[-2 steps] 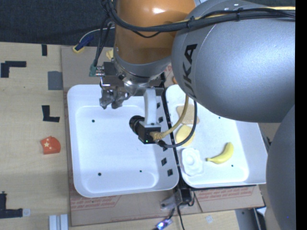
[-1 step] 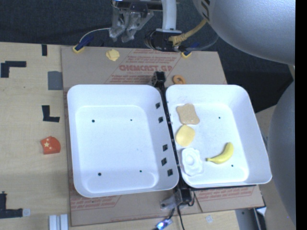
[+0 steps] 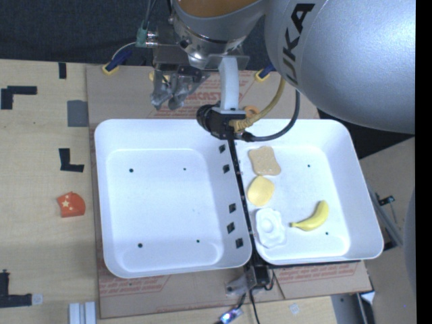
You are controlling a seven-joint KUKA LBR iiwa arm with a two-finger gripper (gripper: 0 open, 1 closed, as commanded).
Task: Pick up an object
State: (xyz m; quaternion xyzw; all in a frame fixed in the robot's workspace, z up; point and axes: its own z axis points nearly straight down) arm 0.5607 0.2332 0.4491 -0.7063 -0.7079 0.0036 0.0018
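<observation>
The right bin (image 3: pixel 337 147) holds a tan slice of bread (image 3: pixel 264 160), a round yellow piece (image 3: pixel 260 191), a white piece (image 3: pixel 270 227) and a yellow banana (image 3: pixel 311 217). My gripper (image 3: pixel 170 93) hangs high above the back rim of the left bin (image 3: pixel 115 140), well left of those objects. Nothing shows between its fingers.
A small red object (image 3: pixel 71 204) lies on the bench left of the bins. The big grey arm covers the upper right of the view. A black cable and connector (image 3: pixel 219 121) hang over the divider between the bins.
</observation>
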